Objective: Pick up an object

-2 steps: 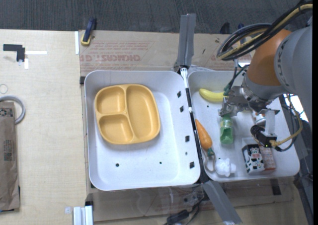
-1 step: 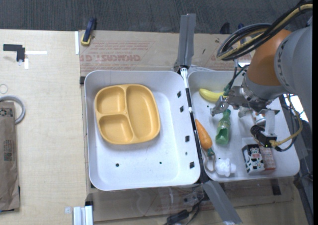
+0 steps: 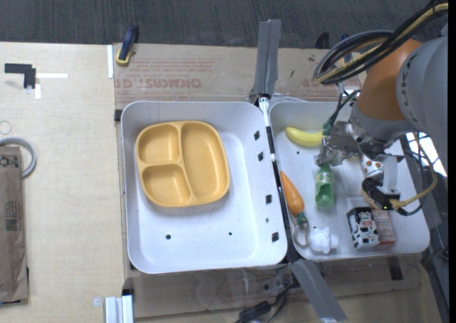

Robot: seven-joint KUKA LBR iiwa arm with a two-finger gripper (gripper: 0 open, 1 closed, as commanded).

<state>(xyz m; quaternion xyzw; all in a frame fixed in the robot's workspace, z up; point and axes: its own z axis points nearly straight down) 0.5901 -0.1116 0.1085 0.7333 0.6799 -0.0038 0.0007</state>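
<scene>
The right bin is crowded. Taking the green bottle as the landmark: the pincer hangs just above its cap, the arm covering the bin's far right corner. A banana lies beyond the bottle, a carrot just to its left along the bin wall, a white lump nearer the camera, and a small carton to its right. Bare floor shows between bottle and carton. Left of the bottle, the left bin is open except for a yellow divided plate.

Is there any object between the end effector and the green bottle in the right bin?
Nothing visible does. The end effector hangs directly above the top of the green bottle. The banana and the carrot lie off to the sides.
</scene>
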